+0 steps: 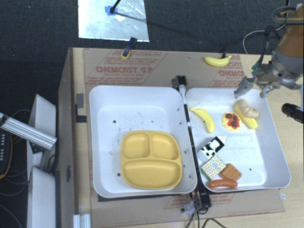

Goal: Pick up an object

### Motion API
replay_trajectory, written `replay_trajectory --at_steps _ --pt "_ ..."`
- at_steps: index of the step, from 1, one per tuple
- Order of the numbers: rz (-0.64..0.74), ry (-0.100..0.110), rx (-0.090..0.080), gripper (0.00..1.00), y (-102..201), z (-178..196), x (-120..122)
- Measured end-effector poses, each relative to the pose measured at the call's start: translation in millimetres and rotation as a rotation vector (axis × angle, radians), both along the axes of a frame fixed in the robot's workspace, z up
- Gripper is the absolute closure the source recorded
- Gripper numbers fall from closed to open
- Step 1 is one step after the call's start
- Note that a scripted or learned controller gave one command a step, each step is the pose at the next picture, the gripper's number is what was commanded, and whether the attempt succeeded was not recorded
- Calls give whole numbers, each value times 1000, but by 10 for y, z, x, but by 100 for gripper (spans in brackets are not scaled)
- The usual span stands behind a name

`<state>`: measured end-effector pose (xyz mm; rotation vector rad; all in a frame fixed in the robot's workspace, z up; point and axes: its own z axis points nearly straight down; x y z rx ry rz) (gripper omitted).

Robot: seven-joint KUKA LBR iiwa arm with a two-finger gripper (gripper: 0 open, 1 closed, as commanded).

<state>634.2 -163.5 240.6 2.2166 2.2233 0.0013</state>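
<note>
My gripper (252, 88) hangs over the far right corner of the right bin (266, 167), its two fingers spread open with nothing between them. Just below it lie a pale toy piece (247, 108) and a yellow corn cob (249, 121). A small round pizza toy (232, 121) sits beside them. A yellow banana (203, 118) lies near the bin's left wall. At the bin's front are a black-and-white block (212, 147), a checked green packet (213, 166), a brown waffle (230, 172) and a red sausage (222, 184).
The left bin (107, 108) holds a yellow divided plate (151, 158). Another banana (217, 60) lies on the cardboard behind the right bin. A black clamp (180, 82) stands at the divider's far end. A metal sheet (113, 12) lies on the floor beyond.
</note>
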Motion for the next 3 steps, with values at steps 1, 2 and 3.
replay_trajectory --at_steps 1,2,3 --pt "1 2 2 0 553 -854 100" --pt "2 3 1 0 784 -1571 -17" --pt "3 -1 1 100 780 -1454 -3"
